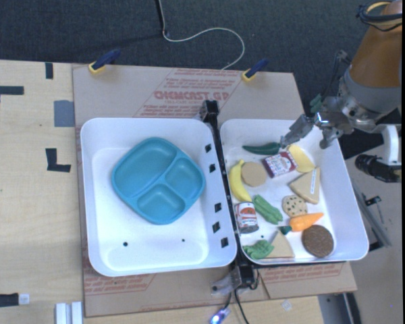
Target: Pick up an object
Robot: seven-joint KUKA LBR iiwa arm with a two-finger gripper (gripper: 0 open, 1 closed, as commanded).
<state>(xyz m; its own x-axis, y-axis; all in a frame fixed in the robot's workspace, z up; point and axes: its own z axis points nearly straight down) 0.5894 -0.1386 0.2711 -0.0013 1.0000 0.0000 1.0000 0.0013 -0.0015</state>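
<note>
The right bin point(347, 201) holds several toy foods: a banana point(238, 181), a dark green pepper point(260, 148), a maroon packet point(279, 164), a yellow lemon point(301, 158), a cheese wedge point(308, 187), a carrot point(304, 221), a small can point(246, 217) and a brown round cookie point(318, 240). My gripper point(310, 135) hangs over the bin's far right corner, just above the lemon and the packet. It is open, its fingers spread with nothing between them.
In the left bin point(98, 201) lies a blue divided plate point(158, 179). A black divider point(219, 181) runs between the bins. A white cable point(209, 36) loops across the dark floor behind the bench. Yellow and blue clamps point(104, 61) pin the cardboard.
</note>
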